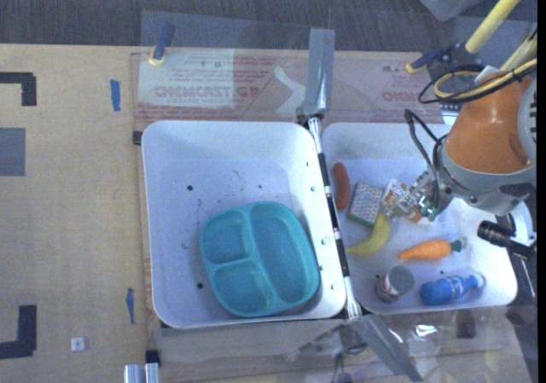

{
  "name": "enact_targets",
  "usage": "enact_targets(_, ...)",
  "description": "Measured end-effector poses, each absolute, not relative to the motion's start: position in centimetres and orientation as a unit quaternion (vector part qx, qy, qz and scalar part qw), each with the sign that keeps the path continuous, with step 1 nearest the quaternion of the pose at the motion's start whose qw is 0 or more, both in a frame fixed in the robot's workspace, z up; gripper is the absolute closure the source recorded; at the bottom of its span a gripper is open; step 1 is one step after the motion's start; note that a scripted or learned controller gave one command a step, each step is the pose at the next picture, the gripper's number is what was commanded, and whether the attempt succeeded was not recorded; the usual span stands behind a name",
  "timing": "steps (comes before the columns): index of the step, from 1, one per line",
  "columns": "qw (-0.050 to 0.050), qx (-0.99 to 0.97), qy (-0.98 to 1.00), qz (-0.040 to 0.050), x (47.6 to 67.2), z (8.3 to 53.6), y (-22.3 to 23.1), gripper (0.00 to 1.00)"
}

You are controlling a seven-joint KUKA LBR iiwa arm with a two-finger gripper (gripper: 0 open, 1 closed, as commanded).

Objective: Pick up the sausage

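Observation:
The sausage is a short reddish-brown link lying lengthwise against the left wall of the right bin. My gripper hangs low over the middle of that bin, to the right of the sausage and apart from it. A small grey speckled box lies between the two. The gripper's tip is a cluttered shape just above the banana, with the orange wrist band rising behind it. The sausage lies free in the bin, untouched.
An orange carrot, a small can and a blue bottle lie along the right bin's front. The left bin holds a teal divided tray. A metal divider separates the bins.

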State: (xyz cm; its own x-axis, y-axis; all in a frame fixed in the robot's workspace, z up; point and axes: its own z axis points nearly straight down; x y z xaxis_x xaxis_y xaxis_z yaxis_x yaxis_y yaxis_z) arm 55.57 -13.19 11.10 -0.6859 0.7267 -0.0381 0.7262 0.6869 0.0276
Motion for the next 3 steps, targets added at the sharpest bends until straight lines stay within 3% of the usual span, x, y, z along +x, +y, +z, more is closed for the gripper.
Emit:
enact_targets(1, 0.003, 0.287, 0.958, 0.0007, 51.5, 18.5, -8.1, 1.00)
enact_targets(2, 0.015, 0.303, 0.953, 0.0030, 50.7, 10.9, -9.4, 1.00)
enact_targets(3, 0.002, 0.294, 0.956, 0.0005, 48.0, 19.3, -8.9, 1.00)
